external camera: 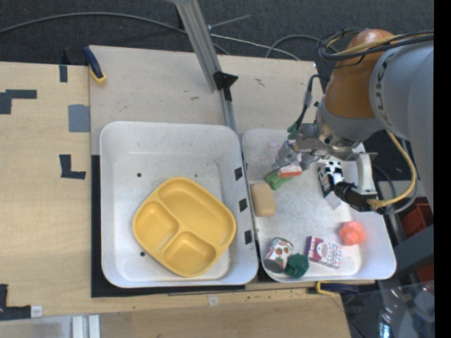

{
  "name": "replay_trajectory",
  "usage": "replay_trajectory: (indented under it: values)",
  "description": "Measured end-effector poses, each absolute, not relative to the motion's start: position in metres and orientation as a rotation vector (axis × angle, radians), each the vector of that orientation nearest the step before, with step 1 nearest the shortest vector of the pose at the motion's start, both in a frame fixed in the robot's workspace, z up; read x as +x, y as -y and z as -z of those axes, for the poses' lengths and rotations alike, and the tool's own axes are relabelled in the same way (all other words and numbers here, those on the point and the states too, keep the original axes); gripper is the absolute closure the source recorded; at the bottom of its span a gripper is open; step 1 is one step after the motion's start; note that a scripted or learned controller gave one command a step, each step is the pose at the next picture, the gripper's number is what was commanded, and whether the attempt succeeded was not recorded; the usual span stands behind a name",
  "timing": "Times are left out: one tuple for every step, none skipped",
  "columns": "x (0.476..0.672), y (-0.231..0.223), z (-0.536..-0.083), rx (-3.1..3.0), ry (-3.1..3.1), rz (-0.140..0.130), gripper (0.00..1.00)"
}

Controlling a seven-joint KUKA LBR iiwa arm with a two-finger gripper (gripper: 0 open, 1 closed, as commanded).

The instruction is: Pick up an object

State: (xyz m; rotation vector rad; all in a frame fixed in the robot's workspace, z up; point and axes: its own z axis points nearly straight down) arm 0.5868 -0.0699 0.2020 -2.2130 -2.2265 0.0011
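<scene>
Claw over green object

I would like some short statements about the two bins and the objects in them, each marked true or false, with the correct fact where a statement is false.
1. The yellow tray lies in the left bin. True.
2. The yellow tray has a single compartment. False: it is divided into three compartments.
3. The gripper is over the right bin, near the green object. True.
4. The orange-pink object lies in the left bin. False: it lies in the right bin, near its right side.
5. The tan block lies in the right bin close to the wall between the bins. True.
</scene>
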Motion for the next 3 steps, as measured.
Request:
replay_trajectory:
  values:
    - [0.576, 0.018, -0.196, -2.213, 2.226, -0.002, 1.0]
    - [0.557, -0.032, -0.202, -2.211, 2.227, -0.002, 1.0]
    - [0.541, -0.09, -0.205, -2.209, 2.228, -0.002, 1.0]
